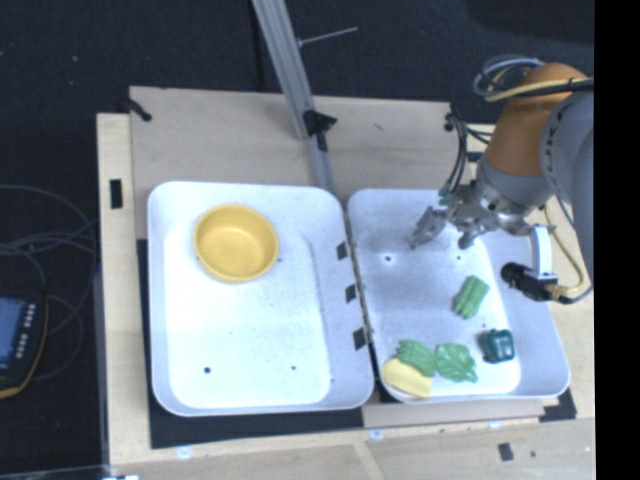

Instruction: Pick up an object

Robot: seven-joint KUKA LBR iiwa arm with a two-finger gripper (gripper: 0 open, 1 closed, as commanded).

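The gripper point(444, 232) hangs over the far part of the right bin point(400, 288), its two fingers spread apart with nothing between them, one fingertip pointing toward the bin's far-left area and the other a little nearer the middle. The grey arm with its orange band point(520, 133) comes in over the bin's far-right corner. All the loose objects in this bin lie toward its near edge and right side, well apart from the fingers. A light green ridged piece point(469, 296) lies near the right side, about halfway along it. A dark green block point(496, 345) sits closer to the near-right corner. Along the near edge, a leafy green toy point(416, 355) lies touching a yellow rounded toy point(405, 378) that sits at the near-left corner, and just beside them is a second leafy green toy point(456, 362). The left bin point(250, 348) holds a yellow bowl point(236, 242), upright, in its far-left part. A grey metal pole point(290, 68) slants in from the far side of the bench point(210, 138) toward the gap between the two bins.
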